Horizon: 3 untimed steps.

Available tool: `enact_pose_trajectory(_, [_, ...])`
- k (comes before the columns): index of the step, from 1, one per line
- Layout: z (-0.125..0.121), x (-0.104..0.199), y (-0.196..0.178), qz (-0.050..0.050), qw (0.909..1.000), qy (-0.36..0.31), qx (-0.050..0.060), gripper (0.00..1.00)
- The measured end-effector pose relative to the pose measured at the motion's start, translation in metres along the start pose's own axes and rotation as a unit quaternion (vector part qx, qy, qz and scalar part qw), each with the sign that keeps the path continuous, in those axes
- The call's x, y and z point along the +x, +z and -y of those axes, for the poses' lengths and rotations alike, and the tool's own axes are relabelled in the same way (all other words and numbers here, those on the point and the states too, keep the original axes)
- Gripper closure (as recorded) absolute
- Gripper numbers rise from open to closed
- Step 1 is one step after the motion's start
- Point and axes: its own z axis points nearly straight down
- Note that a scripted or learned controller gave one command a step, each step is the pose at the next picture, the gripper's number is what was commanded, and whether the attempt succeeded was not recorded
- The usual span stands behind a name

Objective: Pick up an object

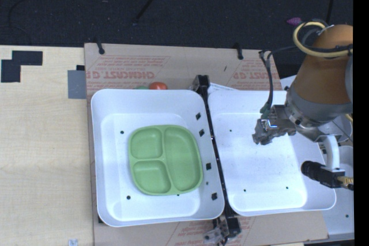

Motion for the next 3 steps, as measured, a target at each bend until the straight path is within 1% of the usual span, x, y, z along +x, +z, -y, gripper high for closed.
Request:
enact_pose_trajectory(1, [-0.005, 0.055, -0.002, 0.0, 1.0, -0.001, 0.0, 1.0])
enact_pose_trajectory(2, [-0.018, 0.101, 0.015, 0.0, 1.0, 0.0, 0.001, 1.0])
enact_pose_trajectory(3, [-0.03, 0.145, 0.011, 0.0, 1.0, 0.0, 0.0, 1.0])
